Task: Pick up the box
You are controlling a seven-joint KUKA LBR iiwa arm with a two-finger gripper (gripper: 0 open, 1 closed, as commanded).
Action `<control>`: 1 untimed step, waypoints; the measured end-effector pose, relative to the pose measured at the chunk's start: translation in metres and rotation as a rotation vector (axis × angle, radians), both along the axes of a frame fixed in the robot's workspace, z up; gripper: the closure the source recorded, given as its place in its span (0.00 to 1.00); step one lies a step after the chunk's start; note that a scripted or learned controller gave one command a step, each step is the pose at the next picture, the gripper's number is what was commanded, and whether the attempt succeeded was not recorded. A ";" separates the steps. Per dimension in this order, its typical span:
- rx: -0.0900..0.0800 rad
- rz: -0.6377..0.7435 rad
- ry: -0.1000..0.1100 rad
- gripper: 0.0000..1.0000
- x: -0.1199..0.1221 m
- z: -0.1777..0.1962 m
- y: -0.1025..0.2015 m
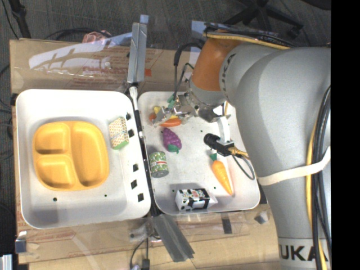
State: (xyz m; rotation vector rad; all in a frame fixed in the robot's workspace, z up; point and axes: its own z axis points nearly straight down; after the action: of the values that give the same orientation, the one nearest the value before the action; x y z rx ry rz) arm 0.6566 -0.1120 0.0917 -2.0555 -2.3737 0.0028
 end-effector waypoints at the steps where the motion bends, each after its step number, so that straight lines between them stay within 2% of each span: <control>1: 0.001 0.048 0.002 0.00 -0.064 -0.001 -0.022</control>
State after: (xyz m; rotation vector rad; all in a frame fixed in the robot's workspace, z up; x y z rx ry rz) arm 0.5925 -0.1343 0.0911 -1.9965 -2.4211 0.0031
